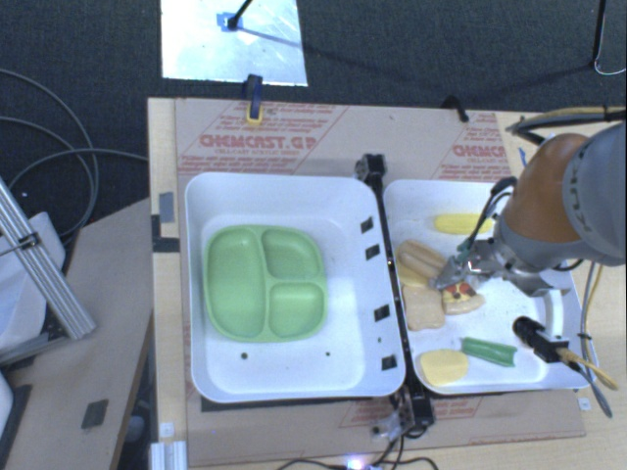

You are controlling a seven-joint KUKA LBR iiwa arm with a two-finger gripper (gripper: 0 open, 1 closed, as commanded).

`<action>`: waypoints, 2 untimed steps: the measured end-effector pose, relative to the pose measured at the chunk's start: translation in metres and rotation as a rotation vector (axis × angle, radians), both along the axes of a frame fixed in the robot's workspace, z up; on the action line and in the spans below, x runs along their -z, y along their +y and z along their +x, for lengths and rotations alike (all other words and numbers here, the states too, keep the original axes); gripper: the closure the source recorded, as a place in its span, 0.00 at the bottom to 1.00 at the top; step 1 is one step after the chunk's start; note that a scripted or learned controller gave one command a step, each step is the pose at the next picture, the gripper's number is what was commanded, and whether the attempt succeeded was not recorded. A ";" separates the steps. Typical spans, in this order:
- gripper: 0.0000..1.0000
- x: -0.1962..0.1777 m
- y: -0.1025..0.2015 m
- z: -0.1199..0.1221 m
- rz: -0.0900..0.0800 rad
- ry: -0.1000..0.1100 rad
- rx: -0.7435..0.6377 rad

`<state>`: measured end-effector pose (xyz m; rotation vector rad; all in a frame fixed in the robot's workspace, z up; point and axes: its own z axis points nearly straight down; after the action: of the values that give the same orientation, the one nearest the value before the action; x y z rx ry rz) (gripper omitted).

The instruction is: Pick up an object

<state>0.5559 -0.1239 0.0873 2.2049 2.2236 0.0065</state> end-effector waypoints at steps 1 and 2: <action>1.00 -0.105 0.120 0.089 0.009 -0.010 -0.010; 1.00 -0.097 0.123 0.071 0.005 0.010 0.003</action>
<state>0.6271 -0.0012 0.1842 2.2150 2.2279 0.0007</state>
